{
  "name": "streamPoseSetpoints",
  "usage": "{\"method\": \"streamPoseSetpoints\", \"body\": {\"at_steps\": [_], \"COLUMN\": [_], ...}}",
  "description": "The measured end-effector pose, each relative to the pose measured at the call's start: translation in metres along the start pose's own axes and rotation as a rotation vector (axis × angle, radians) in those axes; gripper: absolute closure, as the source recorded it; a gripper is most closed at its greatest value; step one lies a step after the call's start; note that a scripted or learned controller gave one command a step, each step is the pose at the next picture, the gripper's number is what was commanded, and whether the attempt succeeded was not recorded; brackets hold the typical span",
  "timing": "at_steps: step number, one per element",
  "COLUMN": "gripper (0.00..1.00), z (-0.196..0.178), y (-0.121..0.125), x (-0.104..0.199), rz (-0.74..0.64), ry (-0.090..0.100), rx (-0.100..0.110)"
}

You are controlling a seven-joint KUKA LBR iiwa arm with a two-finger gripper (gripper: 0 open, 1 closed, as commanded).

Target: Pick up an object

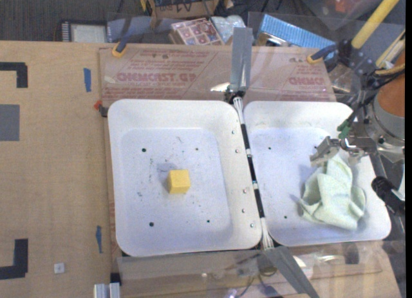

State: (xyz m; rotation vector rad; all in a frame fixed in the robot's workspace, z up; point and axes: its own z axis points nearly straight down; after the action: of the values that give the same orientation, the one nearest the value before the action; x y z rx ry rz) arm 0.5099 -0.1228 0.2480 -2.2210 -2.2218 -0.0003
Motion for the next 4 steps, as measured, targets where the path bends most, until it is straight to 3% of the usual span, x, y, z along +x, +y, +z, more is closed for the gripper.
{"method": "streamPoseSetpoints", "body": {"at_steps": [1,2,3,4], "gripper": [0.0,0.0,0.0,0.0], "z": [-0.04,-0.062,-0.045,0.044], "y": [0.028,0.069,0.094,0.157], "x": [-0.009,-0.015,-0.005,-0.035], "rz": [0.166,0.082,0.016,-0.332], "ry": [-0.001,-0.002,-0.002,-0.003], "rx": [-0.003,-0.003,-0.004,-0.004]}}
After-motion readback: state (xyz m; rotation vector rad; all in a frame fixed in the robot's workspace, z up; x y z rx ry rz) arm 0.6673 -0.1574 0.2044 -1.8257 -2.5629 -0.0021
